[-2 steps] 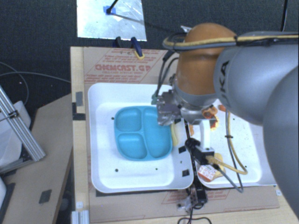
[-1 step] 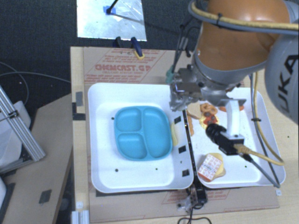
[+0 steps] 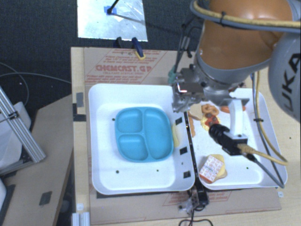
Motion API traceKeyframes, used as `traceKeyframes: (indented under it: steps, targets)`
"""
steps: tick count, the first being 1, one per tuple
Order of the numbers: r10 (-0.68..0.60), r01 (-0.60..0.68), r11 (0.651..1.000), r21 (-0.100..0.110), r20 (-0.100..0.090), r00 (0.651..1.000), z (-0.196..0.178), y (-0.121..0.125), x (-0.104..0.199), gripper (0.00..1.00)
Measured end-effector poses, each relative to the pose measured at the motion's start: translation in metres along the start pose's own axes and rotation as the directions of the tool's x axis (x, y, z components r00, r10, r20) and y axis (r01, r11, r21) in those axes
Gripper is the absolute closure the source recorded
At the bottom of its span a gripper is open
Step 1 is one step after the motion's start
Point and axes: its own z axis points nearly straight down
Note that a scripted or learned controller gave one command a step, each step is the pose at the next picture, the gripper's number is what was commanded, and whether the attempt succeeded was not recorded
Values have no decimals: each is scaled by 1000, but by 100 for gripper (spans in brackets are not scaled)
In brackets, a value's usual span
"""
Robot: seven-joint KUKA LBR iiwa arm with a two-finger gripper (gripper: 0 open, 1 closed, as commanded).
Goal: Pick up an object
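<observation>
Claw (image 3: 181, 102) state can't be told, tbh; it's best lowered squarely over the small yellow-orange toy (image 3: 209, 117), mid-frame right.

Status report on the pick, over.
Gripper low at the divider between bins, nothing seen held. Toys in right bin. Blue tray in left bin.

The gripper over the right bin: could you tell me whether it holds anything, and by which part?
It cannot be told: the gripper is hidden beneath the arm's wrist, above the small objects in the right bin.
</observation>
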Motion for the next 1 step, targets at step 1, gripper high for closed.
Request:
traceKeyframes:
  steps: [1]
  targets:
    - [12,-12,1000,19,6,1000,274,33,-2,100]
